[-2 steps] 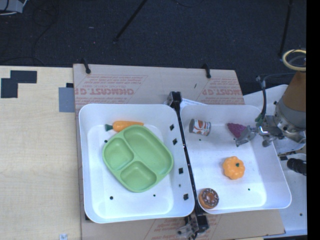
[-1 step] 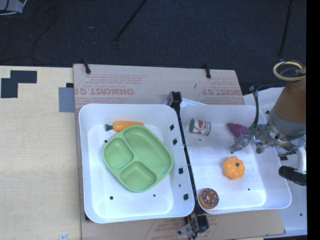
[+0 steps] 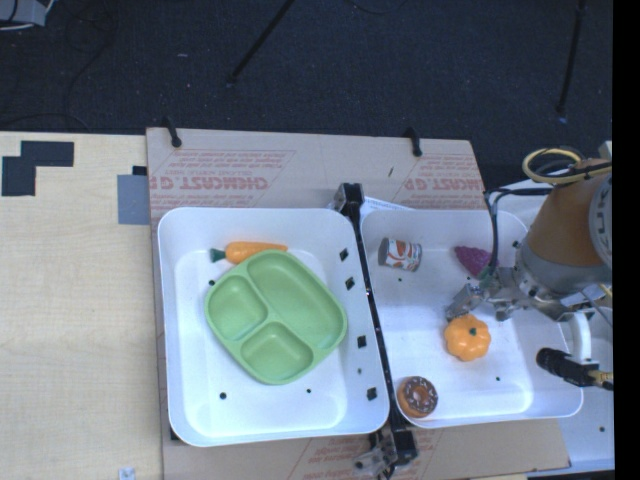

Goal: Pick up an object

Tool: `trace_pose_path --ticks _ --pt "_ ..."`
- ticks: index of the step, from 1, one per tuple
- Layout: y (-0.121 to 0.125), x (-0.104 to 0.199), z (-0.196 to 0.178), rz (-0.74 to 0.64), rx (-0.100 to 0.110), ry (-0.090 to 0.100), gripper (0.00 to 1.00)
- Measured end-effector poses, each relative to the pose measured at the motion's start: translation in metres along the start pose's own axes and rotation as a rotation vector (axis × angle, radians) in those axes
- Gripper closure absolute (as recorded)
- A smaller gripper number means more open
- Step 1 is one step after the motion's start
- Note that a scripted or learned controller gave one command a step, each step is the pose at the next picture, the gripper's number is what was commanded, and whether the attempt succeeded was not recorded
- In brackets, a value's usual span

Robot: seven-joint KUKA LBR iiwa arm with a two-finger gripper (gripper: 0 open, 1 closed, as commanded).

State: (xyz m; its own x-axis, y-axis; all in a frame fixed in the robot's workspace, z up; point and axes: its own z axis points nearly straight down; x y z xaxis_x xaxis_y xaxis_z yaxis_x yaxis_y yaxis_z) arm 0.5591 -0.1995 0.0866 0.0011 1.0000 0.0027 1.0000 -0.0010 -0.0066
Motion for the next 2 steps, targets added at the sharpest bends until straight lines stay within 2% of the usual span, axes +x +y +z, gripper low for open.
trace_pose_path --ticks 1,2 --pt "0.001 -0.001 -0.013 0.002 -0.003 -0.001 1.00" --pt "0.006 0.001 -0.057 -0.002 -0.007 -0.003 1.00"
